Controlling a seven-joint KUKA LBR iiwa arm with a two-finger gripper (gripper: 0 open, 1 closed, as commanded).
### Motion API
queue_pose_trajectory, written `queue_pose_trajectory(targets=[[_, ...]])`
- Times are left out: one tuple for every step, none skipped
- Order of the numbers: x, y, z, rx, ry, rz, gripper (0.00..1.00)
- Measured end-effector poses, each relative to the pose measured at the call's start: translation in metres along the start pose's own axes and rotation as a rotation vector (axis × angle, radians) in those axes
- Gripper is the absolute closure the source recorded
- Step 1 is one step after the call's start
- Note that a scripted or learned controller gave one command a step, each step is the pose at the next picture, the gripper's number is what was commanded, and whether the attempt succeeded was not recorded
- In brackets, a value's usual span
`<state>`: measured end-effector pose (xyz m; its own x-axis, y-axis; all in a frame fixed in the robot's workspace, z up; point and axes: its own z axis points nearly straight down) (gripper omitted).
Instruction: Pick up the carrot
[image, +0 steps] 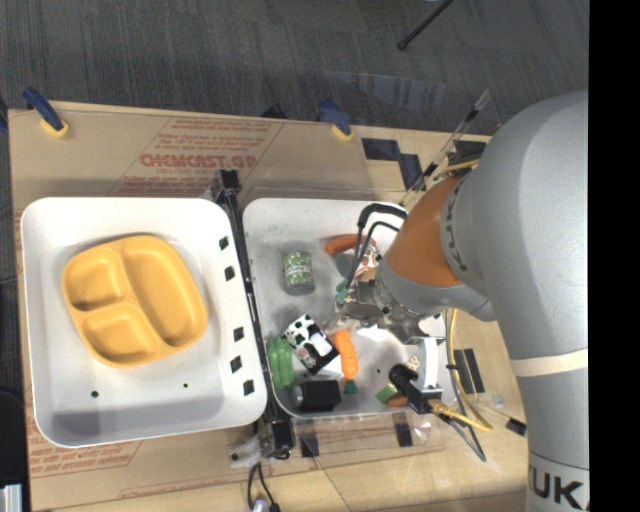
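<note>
The carrot (346, 354) is a short orange piece lying in the right bin (270, 225), near the bin's front middle. My gripper (352, 303) hangs just above and behind the carrot's upper end, at the tip of the grey arm with its orange band (425, 245). The wrist and cables hide most of the gripper. I see nothing lifted off the bin floor.
Around the carrot lie a black-and-white toy (309, 340), a green piece (280, 362) and a black block (318, 396). A small grey-green can (297, 270) and a red item (338, 243) sit further back. The left bin (50, 400) holds a yellow divided plate (134, 297).
</note>
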<state>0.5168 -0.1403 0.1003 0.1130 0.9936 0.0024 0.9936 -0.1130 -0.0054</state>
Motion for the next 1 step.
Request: queue_pose_trajectory(targets=[[0.0566, 0.0030, -0.1364, -0.017, 0.001, -0.034, 1.00]])
